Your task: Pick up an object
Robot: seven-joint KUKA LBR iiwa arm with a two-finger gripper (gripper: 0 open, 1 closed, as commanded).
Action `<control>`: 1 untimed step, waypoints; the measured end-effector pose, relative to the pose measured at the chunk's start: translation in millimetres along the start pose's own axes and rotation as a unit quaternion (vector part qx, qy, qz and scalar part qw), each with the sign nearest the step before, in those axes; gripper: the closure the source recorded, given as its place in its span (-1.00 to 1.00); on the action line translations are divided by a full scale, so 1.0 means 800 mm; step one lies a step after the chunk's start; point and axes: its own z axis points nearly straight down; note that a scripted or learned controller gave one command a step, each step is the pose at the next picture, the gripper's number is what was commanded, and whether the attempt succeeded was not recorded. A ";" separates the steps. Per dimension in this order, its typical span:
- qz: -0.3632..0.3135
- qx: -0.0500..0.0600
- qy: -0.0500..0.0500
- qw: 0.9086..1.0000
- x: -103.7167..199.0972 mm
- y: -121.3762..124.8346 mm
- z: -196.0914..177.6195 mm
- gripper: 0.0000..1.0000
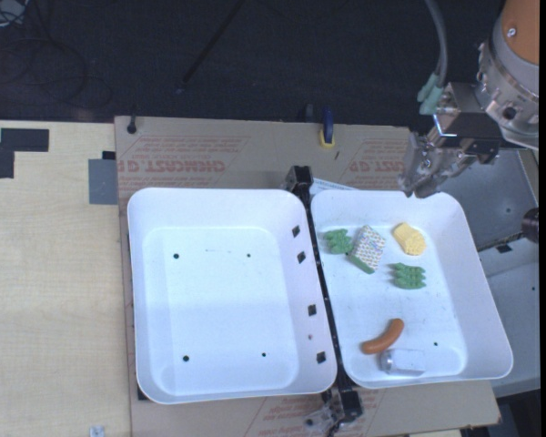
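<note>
Two white bins [146, 244] side by side; brown cardboard sheet [209, 157] beneath; pale bench [45, 289]

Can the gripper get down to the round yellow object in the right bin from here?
Probably yes: the gripper hangs over the far rim, the round yellow object lies just below it, apart from its neighbours.

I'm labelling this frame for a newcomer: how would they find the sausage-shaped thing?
Look in the right bin, the one of the two white bins nearer the arm. Near its front edge lies the orange sausage, just behind a grey block. It is the bin's only long, curved item.
</note>
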 end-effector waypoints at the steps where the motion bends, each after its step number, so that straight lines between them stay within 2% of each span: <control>1: -0.003 0.002 0.000 1.000 0.001 0.000 -0.012 1.00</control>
